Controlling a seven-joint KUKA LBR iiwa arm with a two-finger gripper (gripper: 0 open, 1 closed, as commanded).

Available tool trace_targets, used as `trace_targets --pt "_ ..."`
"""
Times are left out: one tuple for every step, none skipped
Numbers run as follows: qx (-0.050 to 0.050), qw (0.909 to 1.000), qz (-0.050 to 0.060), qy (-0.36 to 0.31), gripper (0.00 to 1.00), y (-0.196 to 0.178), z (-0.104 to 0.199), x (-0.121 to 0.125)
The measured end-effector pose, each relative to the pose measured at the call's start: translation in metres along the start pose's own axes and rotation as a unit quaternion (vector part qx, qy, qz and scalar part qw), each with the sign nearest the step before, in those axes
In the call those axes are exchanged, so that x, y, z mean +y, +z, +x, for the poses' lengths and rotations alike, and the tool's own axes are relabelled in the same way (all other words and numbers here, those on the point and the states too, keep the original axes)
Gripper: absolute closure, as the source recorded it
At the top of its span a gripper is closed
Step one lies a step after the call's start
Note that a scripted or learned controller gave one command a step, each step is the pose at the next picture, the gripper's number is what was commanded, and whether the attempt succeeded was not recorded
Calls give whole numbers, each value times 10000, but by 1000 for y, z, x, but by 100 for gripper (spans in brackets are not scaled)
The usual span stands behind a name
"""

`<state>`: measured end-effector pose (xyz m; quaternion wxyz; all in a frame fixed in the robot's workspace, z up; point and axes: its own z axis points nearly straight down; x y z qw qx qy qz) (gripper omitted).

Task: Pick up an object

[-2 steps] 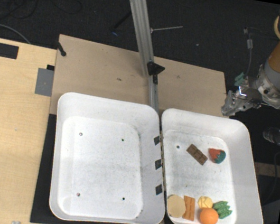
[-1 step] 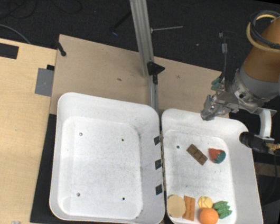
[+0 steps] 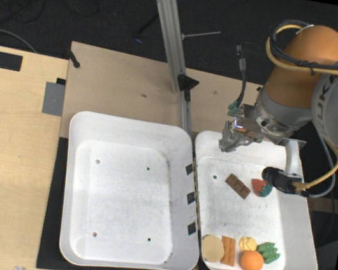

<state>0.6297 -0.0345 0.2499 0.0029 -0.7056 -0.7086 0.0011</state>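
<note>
Two white bins sat side by side on the bench point(image 3: 13, 136). Claw point(image 3: 229, 142) hung over the far rim of the right bin point(image 3: 300, 219); could not tell how it was set, nothing visibly held. Brown flat block point(image 3: 237, 186) lay mid-bin, near a red-and-teal piece point(image 3: 261, 187) just beside a black fitting on the arm. Near edge held a cluster: tan round piece point(image 3: 212, 248), orange-brown slab point(image 3: 228, 250), small yellow piece point(image 3: 247, 243), orange ball point(image 3: 252, 261), green leafy piece point(image 3: 269, 251). Left bin point(image 3: 124, 188) bare white. Metal rail point(image 3: 172, 41) slanted behind.
</note>
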Motion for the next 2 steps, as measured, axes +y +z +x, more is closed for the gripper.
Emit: trace_targets --pt "-2 10000 1 2 100 17 51 -12" --pt "-5 10000 0 3 100 29 103 -19"
